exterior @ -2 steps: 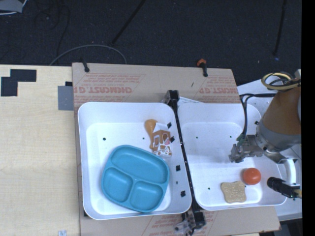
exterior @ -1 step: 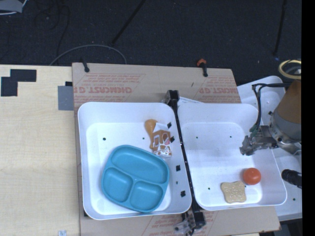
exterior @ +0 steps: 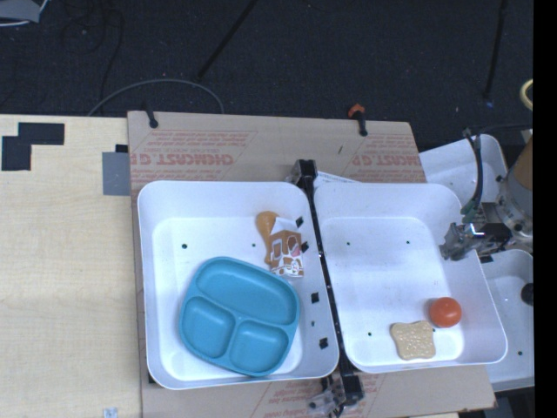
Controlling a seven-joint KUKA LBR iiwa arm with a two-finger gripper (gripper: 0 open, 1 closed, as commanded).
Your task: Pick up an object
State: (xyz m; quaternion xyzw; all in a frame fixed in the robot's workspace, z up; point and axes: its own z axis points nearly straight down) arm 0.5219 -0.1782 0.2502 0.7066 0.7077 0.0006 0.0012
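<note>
An orange ball (exterior: 446,312) and a tan toast-shaped piece (exterior: 412,340) lie at five o'clock in the right bin (exterior: 383,233). The hand (exterior: 466,238) hovers over that bin's three o'clock rim; its grip cannot be told. The left bin (exterior: 165,233) holds a blue divided plate (exterior: 238,315) and a small patterned packet (exterior: 284,251).

Right bin (exterior: 383,200): floor mostly open; tomato (exterior: 445,312) and cracker (exterior: 412,340) crowd the near right corner. Left bin (exterior: 174,200): blue tray (exterior: 238,315) and packet (exterior: 285,253) fill the middle; far left open.

Even, soft overhead light brightens the white bins (exterior: 383,200), while the upper background stays dim and grainy.
</note>
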